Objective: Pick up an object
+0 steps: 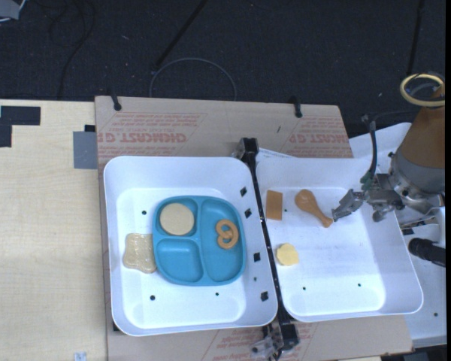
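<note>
White plastic bins sit side by side on your table. Start at the left bin (120, 201): it carries a blue divided tray (199, 265) with a pale round biscuit (176, 219) in one compartment and a pretzel (226, 234) in another, and a beige slice of toast (139, 252) lies just beside the tray's left edge.

Move across to the right bin (361, 292). You have three candidates there: a tan block (274, 204) near the divider, a small yellow round piece (287, 255) below it, and a wooden spoon (313, 204) lying at a slant.

Judging by this, the pick is not yet made; nothing sits in the claw (347, 206), so closing in, gripping and lifting are all left to do. The spoon looks the likeliest target, since its handle end is just beside the claw tip.

The arm (425, 145) reaches in from the right edge, wrist low over the bin's right side, claw pointing left. Whether the claw is apart or together, you cannot tell from this angle.
</note>
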